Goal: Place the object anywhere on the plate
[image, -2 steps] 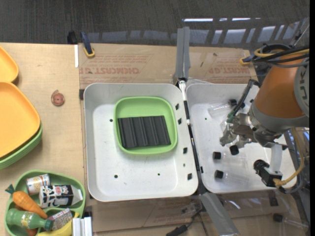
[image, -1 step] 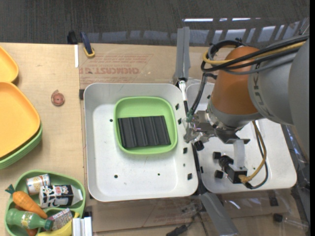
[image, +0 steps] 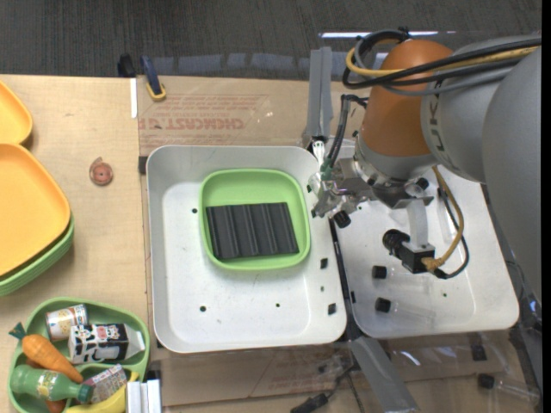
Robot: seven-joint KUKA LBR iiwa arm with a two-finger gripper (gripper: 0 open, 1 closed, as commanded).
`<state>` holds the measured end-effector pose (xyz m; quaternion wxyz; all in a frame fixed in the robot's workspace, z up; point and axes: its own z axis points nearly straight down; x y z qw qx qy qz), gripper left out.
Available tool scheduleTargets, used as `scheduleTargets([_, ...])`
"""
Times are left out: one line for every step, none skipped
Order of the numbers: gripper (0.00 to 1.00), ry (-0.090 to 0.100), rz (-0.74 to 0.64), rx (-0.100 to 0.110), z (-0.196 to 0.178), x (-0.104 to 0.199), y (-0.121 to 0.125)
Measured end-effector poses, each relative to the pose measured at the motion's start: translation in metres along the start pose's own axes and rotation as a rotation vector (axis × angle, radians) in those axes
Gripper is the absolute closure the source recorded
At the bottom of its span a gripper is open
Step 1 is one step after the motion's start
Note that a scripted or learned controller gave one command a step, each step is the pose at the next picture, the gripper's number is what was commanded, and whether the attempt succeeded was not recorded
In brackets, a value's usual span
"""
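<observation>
Dark ribbed slab (image: 252, 231) flat on green plate (image: 255, 184) (long axis L-R).

Open floor is left in the left bin (image: 172, 299) along its near and left sides; its middle is taken by the green plate (image: 255, 219) (a dark ribbed block (image: 251, 231) lies on it); the right bin (image: 482, 308) is largely overhung by the arm (image: 456, 101); small black pieces (image: 380, 288) are scattered near its near-left floor.
</observation>
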<state>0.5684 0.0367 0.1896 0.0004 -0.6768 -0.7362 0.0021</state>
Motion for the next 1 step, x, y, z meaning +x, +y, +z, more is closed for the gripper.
scheduleTargets([0.00, 0.000, 0.000, 0.000, -0.0001, 0.0000, 0.0001])
